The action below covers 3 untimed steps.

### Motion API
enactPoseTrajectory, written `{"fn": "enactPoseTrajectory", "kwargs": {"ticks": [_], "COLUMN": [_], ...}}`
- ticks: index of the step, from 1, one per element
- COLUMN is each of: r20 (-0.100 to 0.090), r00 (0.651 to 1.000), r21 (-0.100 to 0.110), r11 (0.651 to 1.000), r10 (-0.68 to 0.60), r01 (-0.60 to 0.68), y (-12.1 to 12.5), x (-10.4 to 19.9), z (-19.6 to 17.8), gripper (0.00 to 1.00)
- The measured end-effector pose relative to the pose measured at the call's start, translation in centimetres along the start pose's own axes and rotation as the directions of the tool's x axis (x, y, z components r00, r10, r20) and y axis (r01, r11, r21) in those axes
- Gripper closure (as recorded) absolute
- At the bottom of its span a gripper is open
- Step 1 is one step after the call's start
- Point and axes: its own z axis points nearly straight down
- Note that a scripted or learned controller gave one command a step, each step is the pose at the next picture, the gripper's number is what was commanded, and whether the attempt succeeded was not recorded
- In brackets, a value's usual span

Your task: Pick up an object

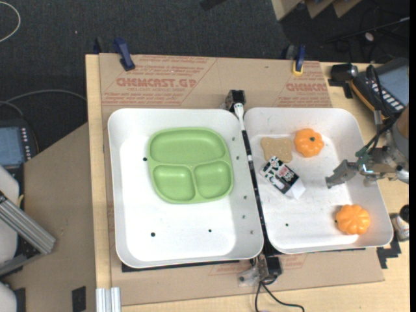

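The right bin [338,119] holds two small orange pumpkins: one [309,142] at the back middle, the other [353,218] at the front right. A tan square piece [275,149] lies left of the back pumpkin. A small black-and-white box [280,174] rests in front of the tan piece, near the bin's left wall. My gripper [337,175] reaches in from the right edge and hangs over the bin floor between the two pumpkins, right of the box. Nothing shows in its grasp.
The left bin [130,226] carries a green divided plate [190,164] in its back half. Clamps sit along the cardboard base's far edge, and cables and equipment crowd the right side beyond the bin.
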Motion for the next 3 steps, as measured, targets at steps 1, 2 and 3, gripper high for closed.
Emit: {"fn": "enactPoseTrajectory", "kwargs": {"ticks": [1,2,3], "r20": [0.000,0.003,0.010], "r00": [1.000,1.000,1.000], "r21": [0.003,-0.005,-0.022], "r11": [1.000,1.000,1.000], "r10": [0.005,0.002,-0.002], "r01": [-0.005,-0.002,0.002], "y": [-1.0,-0.8,2.7], "x": [-3.7,-3.5,-5.6], "z": [13.5,11.9,-12.8], "gripper": [0.00,1.00,1.00]}}
